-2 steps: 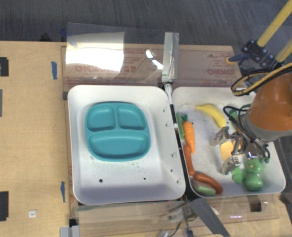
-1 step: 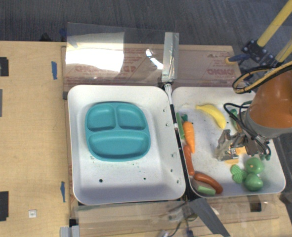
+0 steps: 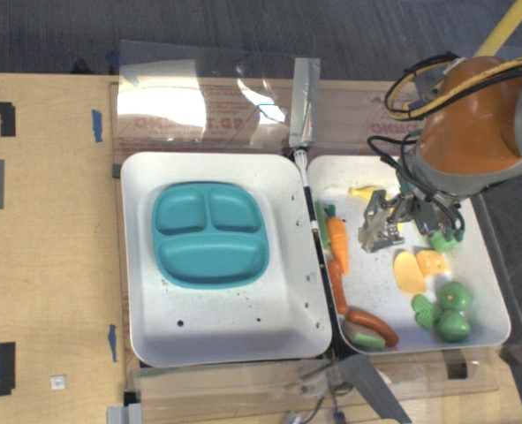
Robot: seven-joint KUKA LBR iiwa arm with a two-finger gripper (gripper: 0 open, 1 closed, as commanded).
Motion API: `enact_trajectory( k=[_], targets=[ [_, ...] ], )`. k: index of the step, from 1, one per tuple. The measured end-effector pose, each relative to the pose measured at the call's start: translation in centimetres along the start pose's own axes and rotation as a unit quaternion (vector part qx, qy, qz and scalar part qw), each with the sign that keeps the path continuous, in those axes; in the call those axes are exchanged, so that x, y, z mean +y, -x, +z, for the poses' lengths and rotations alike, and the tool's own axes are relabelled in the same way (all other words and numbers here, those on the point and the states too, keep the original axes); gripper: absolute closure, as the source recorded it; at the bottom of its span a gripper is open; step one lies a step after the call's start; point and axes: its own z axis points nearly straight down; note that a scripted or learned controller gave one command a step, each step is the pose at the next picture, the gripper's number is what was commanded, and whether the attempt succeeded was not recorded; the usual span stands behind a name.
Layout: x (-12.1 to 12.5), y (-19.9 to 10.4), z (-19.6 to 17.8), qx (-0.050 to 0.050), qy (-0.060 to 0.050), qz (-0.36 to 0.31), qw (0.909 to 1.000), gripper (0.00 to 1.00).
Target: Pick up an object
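The right bin (image 3: 490, 263) holds several toy foods. An orange carrot (image 3: 337, 241) lies along its left wall, with a red sausage (image 3: 372, 324) near the front. A yellow piece (image 3: 364, 193) sits at the back, a pale yellow slice (image 3: 409, 273) and an orange wedge (image 3: 434, 261) in the middle, and green vegetables (image 3: 447, 311) at the front right. My gripper (image 3: 380, 230) hangs low over the middle of this bin, right of the carrot and just behind the yellow slice. Nothing is visibly held in it.
The left bin (image 3: 146, 325) holds a teal divided plate (image 3: 210, 234). A small green piece (image 3: 443, 238) lies partly under the arm's orange wrist (image 3: 468, 126). Black and yellow cables loop beside the wrist. A clear plastic sheet (image 3: 208, 104) lies behind the bins.
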Motion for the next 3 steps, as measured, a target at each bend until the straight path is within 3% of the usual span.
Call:
enact_trajectory(
  k=[1,2,3],
  targets=[
    [-0.3,-0.3,0.4,0.004,0.000,0.003,1.0000,0.00],
    [-6.1,9.1,7.1,0.006,0.001,-0.074,0.9972,0.00],
    [-14.7,8.7,9.6,0.003,0.000,-0.150,0.9887,0.00]
  ],
)
